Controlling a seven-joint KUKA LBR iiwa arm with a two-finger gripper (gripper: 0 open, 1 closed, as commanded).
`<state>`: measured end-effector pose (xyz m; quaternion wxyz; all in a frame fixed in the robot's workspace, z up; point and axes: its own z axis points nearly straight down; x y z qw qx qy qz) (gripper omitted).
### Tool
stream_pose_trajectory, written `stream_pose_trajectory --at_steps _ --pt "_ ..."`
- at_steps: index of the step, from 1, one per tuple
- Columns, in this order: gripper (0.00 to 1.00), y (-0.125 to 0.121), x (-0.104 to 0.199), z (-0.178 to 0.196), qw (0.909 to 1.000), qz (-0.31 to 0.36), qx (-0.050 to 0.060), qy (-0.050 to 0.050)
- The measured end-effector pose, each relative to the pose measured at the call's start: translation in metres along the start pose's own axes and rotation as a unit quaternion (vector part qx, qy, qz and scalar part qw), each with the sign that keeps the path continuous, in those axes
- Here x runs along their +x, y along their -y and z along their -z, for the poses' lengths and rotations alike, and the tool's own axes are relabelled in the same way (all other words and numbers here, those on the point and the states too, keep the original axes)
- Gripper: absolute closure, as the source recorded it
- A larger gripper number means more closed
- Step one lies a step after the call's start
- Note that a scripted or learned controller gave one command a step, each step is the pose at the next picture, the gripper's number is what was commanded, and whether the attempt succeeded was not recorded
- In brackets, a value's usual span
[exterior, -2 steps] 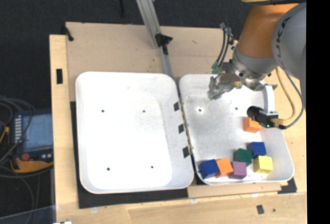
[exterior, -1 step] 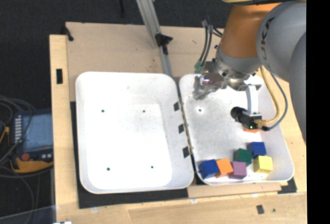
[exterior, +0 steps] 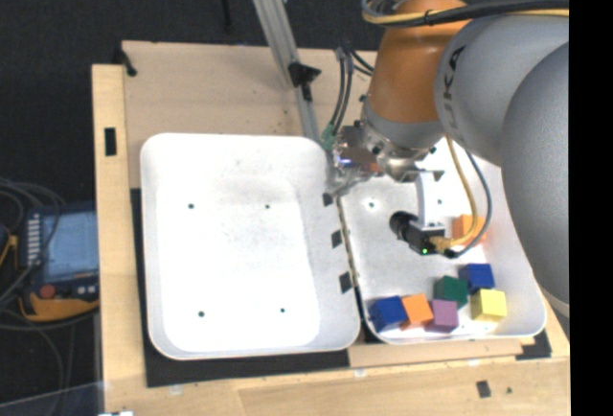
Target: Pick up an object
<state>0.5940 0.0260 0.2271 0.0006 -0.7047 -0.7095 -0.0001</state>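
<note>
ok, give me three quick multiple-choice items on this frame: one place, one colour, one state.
1. The yellow block lies in: A the left bin; B the right bin; C the bare bench.
2. The block just right of the near-row orange block is: A red; B white; C purple.
3. The green block is: A at rest in the bin; B hanging under the arm; C stacked atop the yellow block.
Key: 1 B, it sits at that bin's near end. 2 C, the purple block is beside it. 3 A, it sits low among the others.
</note>
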Motion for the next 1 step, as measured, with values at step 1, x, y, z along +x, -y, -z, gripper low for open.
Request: stream_pose_trajectory --at_steps 1 --pt "1.0 0.0178 0.0525 0.0094 1.0 0.001 0.0 -0.001"
